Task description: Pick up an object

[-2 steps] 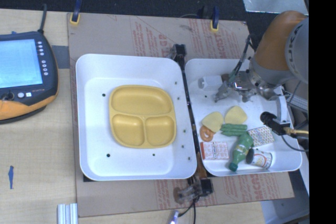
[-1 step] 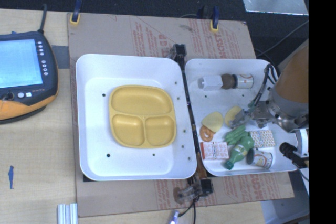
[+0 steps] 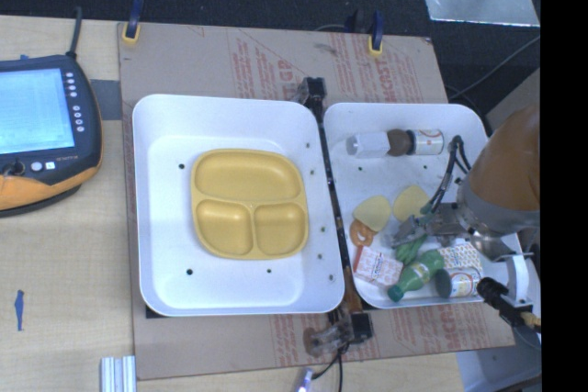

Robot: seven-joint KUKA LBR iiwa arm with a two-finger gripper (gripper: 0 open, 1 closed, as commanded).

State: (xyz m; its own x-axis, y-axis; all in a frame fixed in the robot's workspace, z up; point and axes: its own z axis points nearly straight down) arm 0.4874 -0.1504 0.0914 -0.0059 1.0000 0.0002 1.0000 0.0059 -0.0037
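Reach step – I've got the arm down over the right bin, nothing picked yet as far as I can see.

Gripper [image 3: 415,232] sits low over the clutter by the right bin's [image 3: 342,197] front edge, approx. above the green bottle [image 3: 415,275], which lies tilted near the front rim beside a small red-and-white packet [image 3: 377,266]. I can't tell if the pincer is apart or together – wrist and cables block it, and I see no item between its tips. 2 yellow chip-like pieces [image 3: 390,207] lie mid-bin, toward the left wall; a clear bottle w/ brown cap [image 3: 390,143] lies along the back edge. Left bin [image 3: 156,197] carries the yellow 3-section tray [image 3: 248,202] in its centre. Next, imo: settle on 1 target – the green bottle looks nearest – line up across its narrow width, descend w/o shoving neighbours, close, then lift straight up.
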